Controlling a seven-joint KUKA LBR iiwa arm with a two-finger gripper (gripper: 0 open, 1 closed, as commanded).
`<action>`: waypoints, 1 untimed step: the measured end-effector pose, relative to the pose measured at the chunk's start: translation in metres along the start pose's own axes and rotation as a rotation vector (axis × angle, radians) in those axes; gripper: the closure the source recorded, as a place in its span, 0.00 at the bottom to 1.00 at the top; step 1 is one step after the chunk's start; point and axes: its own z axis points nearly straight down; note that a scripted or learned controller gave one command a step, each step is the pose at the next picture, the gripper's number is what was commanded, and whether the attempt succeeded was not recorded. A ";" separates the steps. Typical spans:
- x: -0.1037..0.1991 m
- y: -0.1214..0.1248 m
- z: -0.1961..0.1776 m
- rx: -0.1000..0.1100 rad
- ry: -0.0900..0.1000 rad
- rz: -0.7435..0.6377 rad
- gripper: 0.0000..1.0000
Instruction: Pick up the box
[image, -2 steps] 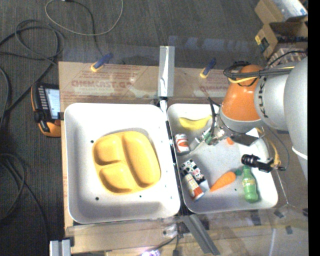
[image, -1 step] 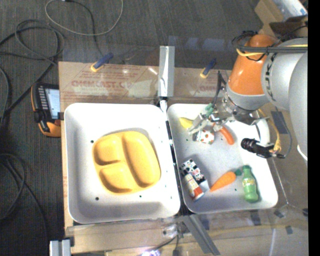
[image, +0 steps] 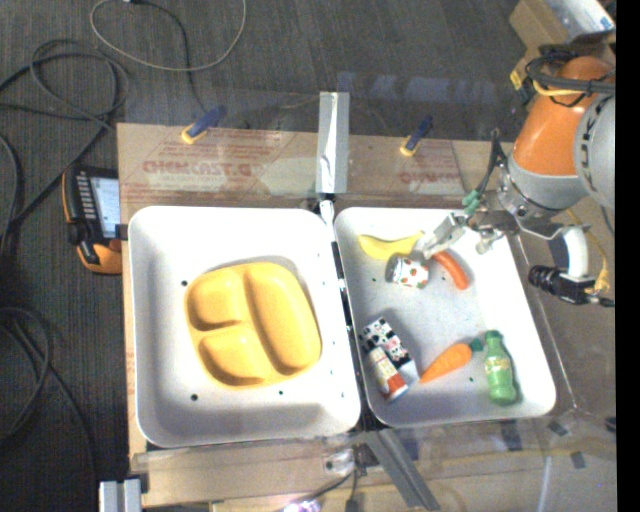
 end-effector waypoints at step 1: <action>0.023 0.009 0.088 -0.001 0.003 -0.005 0.00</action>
